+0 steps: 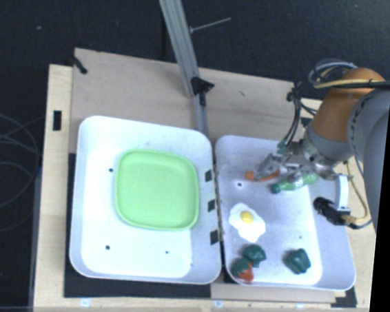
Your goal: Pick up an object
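The end effector (285, 169) hangs low over the right bin (328, 270), its grip state unclear. An orange carrot (261, 174) and green vegetable (290, 186) lie just beneath, long axes roughly left-right.

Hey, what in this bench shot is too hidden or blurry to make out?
- Gripper, camera view: blurred; its grip on anything is unreadable.
- Orange and green items under it: smeared, so their type is unclear.
- Red piece in the right bin: partly covered by a green toy.
- Arm: cut by the right edge.
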Controlling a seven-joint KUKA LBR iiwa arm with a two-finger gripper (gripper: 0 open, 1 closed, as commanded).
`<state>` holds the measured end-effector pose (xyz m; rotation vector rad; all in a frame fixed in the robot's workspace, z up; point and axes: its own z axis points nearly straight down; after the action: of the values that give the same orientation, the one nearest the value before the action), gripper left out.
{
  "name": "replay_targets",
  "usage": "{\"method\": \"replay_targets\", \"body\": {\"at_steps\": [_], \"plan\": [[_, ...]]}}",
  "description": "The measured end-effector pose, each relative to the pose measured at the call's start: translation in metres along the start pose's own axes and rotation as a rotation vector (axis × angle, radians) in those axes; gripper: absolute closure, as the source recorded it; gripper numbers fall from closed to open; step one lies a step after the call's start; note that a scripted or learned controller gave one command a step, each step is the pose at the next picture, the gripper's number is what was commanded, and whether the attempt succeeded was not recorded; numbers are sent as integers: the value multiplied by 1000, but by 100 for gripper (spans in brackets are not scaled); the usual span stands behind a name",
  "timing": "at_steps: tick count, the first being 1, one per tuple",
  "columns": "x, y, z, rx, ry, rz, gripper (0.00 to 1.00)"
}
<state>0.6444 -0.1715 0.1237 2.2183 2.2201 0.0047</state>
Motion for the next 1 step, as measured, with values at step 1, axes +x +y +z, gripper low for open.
{"method": "replay_targets", "body": {"at_steps": [1], "plan": [[-1, -1, -9, 2, 0, 1, 100]]}}
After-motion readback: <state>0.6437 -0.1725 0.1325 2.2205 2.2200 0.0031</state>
